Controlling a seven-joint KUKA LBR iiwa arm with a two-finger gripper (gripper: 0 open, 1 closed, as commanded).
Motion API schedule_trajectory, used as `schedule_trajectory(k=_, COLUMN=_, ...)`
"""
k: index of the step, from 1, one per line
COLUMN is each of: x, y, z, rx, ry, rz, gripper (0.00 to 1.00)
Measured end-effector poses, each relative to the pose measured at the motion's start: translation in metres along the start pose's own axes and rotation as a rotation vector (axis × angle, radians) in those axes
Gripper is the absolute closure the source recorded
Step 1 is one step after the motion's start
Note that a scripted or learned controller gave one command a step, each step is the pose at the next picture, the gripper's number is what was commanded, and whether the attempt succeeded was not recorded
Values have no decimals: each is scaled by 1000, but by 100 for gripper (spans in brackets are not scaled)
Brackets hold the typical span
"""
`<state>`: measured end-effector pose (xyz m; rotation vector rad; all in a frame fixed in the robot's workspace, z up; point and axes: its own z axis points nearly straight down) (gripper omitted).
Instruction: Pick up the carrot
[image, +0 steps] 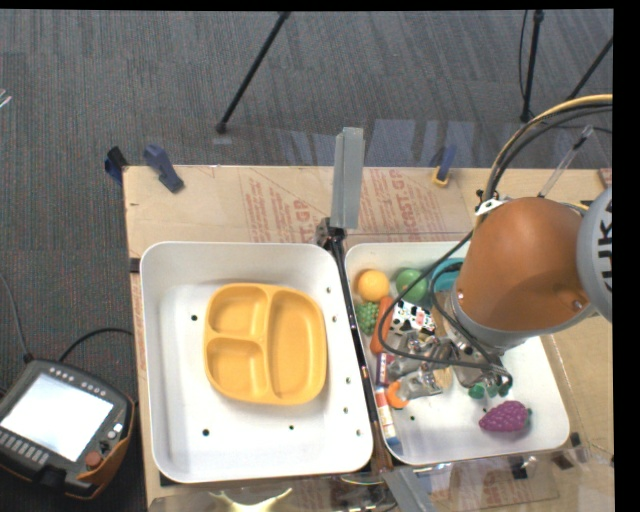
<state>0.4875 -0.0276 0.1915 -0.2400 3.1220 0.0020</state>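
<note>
Here the carrot (379, 335) lies left of the pincer (432, 372).

Bench (250, 205) w/ 2 white bins (165, 300) side by side.

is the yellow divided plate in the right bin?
No, the yellow plate lies in the left bin.

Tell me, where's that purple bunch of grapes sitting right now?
The purple grapes lie in the right bin, near its front right corner, just below the end effector in the camera view.
</note>
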Motion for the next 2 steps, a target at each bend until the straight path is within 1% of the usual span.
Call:
schedule_trajectory(k=1, x=-2, y=27, z=-10, rx=0, ry=11, rz=135, gripper=100)
schedule_trajectory(k=2, x=-20, y=-25, z=-169, rx=4, ry=-2, rz=-31, gripper=100)
